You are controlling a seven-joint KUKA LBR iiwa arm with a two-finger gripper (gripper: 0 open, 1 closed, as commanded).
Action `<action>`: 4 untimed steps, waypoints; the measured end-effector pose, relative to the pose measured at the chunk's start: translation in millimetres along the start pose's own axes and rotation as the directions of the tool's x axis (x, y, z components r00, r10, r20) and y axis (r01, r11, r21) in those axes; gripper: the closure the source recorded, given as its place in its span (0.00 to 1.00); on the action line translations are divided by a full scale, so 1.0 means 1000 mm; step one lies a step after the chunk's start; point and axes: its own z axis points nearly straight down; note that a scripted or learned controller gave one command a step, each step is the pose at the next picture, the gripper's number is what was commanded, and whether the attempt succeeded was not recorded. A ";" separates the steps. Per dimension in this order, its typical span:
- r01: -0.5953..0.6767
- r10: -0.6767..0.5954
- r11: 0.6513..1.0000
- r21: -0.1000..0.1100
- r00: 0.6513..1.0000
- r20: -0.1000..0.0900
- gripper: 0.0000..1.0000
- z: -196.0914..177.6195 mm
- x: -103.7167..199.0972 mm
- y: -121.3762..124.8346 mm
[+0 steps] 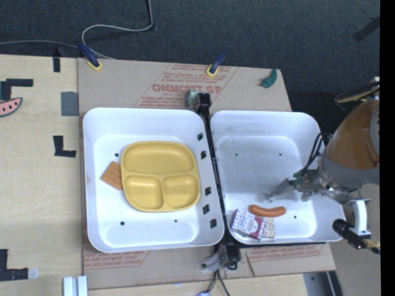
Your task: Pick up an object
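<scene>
Jaws parted, narrow V, nothing between them. Gripper [281, 190] low inside right bin [265, 123], fingertips aimed toward bin's left, hovering or nearly touching bare floor; contact impossible to confirm. Grey wrist and orange band behind, entering over right rim.

Closest target: sausage [266, 211], orange-red, lying flat, just below-left of fingertips, near but apart. Small printed packet [252, 226] right beside sausage toward front rim, edges nearly touching or overlapping; hard to tell. Left bin [99, 128] carrying yellow divided plate [162, 175], with tan cracker-like piece [112, 176] tucked at plate's left edge, partly under. All well apart from gripper.

Risks, as judged:
- Closing at present spot likely to grab air; fingertips offset from sausage.
- Narrow opening plus slanted approach likely to push sausage sideways instead of straddling; round body prone to roll or squirt out.
- Packet flat on floor, little to pinch; fingers likely to slide over.
- Sausage and packet crowded near front wall; descending there risking wall strike or snagging both at once.
- Plate too wide for this opening.
</scene>
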 end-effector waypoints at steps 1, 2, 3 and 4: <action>-0.002 0.002 1.000 0.000 1.000 0.004 0.00 0.037 0.024 -0.002; -0.002 0.002 1.000 -0.003 1.000 0.005 1.00 0.027 0.024 0.000; -0.002 0.002 1.000 -0.003 1.000 0.005 0.00 0.027 0.024 -0.001; -0.002 0.002 1.000 -0.002 1.000 0.004 1.00 0.018 0.024 0.000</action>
